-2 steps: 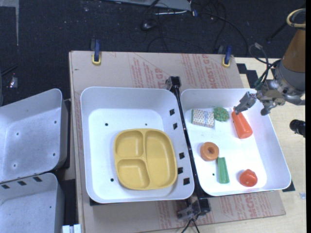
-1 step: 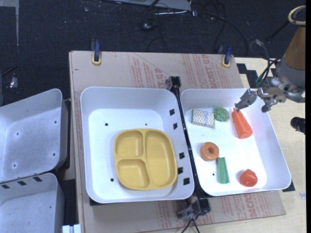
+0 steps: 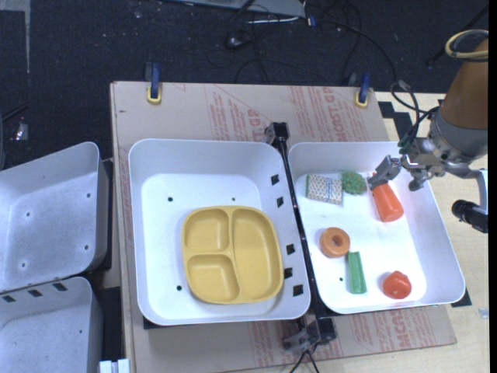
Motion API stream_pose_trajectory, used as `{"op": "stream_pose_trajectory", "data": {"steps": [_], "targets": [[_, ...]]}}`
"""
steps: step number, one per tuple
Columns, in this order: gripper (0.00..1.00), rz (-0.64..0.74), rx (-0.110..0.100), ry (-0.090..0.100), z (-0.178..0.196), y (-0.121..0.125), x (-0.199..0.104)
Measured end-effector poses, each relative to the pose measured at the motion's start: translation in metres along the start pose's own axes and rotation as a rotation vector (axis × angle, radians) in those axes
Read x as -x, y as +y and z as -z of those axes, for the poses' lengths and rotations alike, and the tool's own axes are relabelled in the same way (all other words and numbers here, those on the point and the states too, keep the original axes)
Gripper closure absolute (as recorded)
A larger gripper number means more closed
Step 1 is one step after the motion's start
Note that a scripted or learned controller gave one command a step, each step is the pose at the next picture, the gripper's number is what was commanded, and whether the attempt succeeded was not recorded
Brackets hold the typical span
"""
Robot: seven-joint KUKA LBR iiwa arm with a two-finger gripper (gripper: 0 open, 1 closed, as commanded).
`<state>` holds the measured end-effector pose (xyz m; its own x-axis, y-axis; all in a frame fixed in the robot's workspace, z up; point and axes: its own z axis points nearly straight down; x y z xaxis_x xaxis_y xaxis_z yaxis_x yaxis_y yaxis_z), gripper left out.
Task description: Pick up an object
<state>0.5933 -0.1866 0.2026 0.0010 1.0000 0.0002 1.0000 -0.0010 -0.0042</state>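
My gripper (image 3: 397, 179) hangs over the back right part of the right bin (image 3: 443, 243), its two dark fingers (image 3: 380, 174) spread apart and nothing between them. Just below the left finger lies an orange-red cylinder (image 3: 387, 203), tilted on the bin floor. To its left sit a green knobbly piece (image 3: 353, 182) and a patterned square pad (image 3: 324, 187). Nearer the front are an orange ring (image 3: 335, 242), a green bar (image 3: 356, 272) and a red rounded object (image 3: 396, 284).
The left bin (image 3: 155, 208) holds a yellow divided plate (image 3: 231, 253). A black divider (image 3: 293, 216) runs between the two bins. The grey arm with its orange band (image 3: 466, 99) comes in from the right. Spare white bins (image 3: 46, 208) lie at the far left.
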Motion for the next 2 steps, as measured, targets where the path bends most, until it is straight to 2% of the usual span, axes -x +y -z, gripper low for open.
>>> {"op": "stream_pose_trajectory", "data": {"steps": [1,2], "targets": [[0.0,0.0,0.001,0.0,-0.053,0.007,0.007],[0.0,-0.001,0.026,-0.014,-0.082,0.013,0.012]]}}
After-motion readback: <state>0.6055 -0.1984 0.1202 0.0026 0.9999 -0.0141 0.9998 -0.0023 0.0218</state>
